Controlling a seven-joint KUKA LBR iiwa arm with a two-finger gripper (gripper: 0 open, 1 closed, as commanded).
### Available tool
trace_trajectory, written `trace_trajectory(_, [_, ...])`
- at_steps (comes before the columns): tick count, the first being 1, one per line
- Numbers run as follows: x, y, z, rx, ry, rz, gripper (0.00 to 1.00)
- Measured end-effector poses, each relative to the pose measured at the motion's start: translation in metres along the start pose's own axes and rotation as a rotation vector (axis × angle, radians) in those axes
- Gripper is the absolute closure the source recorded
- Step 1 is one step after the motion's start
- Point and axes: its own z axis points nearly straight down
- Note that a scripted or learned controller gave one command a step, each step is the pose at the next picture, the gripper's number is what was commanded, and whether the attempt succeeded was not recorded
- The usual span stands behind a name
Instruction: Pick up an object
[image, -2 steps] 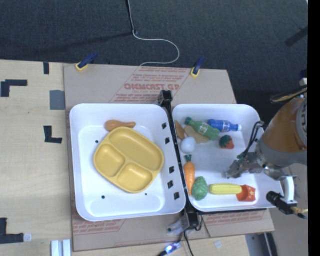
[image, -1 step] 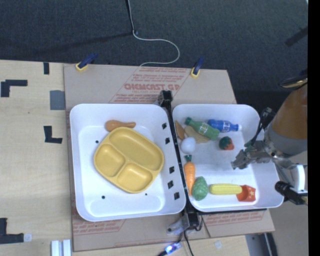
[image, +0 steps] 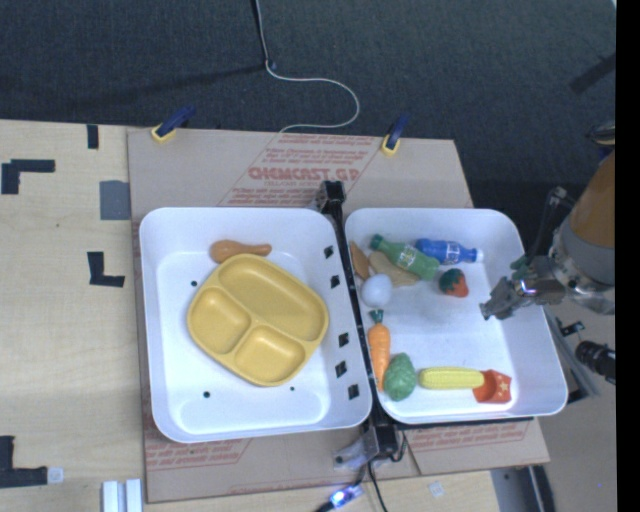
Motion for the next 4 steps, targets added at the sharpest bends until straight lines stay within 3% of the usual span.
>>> trace_trajectory(1, [0.001, 0.0, -0.007, 0.005, 0.002, 0.001, 1.0])
trace_trajectory(2, [0.054, 0.026, -0.006, 0.005, 0.003, -0.005, 1.0])
trace_trajectory(4, [0.14, 0.102, -0.014, 0.003, 0.002, -0.004, 1.0])
